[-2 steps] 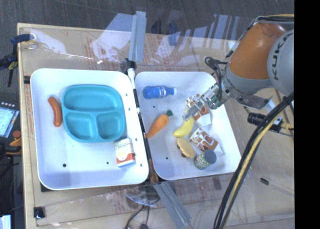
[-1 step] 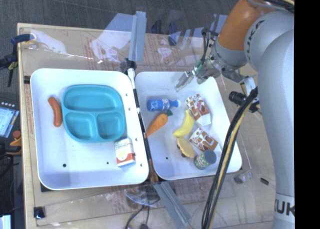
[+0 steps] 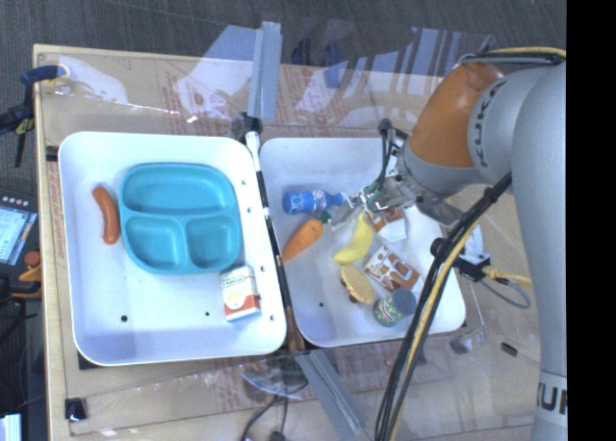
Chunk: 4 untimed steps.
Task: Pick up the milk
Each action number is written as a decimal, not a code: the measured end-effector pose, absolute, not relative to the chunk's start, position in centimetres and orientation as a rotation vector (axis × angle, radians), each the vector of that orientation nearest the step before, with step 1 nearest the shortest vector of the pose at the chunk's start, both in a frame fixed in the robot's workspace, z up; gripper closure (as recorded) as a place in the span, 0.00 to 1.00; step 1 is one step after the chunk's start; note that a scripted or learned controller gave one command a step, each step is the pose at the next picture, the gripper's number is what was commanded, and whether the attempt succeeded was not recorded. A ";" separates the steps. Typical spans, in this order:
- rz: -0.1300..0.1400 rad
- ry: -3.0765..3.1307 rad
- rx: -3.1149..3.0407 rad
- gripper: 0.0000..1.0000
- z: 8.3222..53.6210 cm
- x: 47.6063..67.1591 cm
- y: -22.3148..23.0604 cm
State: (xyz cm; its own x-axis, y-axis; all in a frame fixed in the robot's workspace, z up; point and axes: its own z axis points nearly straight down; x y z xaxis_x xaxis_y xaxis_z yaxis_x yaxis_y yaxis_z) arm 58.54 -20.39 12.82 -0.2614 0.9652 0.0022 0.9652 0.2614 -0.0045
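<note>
Milk [image 3: 240,293], a small carton with a red base, lies in the left bin [image 3: 87,333], near that bin's front right corner and just in front of the blue tray [image 3: 183,216]. It looks tipped onto its side, its long axis running roughly from the tray toward the bench's front edge, though the slant of the view makes the exact tilt hard to judge. A sausage [image 3: 108,214] lies to the tray's left, well apart from the carton. The gripper [image 3: 377,196] hangs low over the right bin [image 3: 318,333], among the clutter there: a blue bottle [image 3: 310,201], a carrot [image 3: 303,237], a banana [image 3: 354,242], a snack pack [image 3: 390,268], a burger [image 3: 359,284] and a can [image 3: 393,307]. Whether it is open or closed cannot be told from this view, since the wrist and nearby items hide the tips. The relation that matters is that the carton lies across the divider between the bins, to the view's left and nearer the front than the gripper. Judging from this, the arm would need to lift clear of the right bin's wall, cross over, and come down with the jaws set across the carton's short side.
</note>
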 end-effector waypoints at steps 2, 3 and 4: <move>0.008 -1.888 -2.502 0.00 14.5 54.0 -19.3; 0.006 -1.123 -2.930 0.00 20.9 59.9 -19.1; 0.012 -0.826 -3.024 0.00 16.6 51.7 -19.1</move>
State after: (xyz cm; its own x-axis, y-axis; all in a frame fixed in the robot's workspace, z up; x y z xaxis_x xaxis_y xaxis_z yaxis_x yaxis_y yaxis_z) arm 51.67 -19.10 16.57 0.8611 0.5084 -0.0058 0.5083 -0.8611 -0.0084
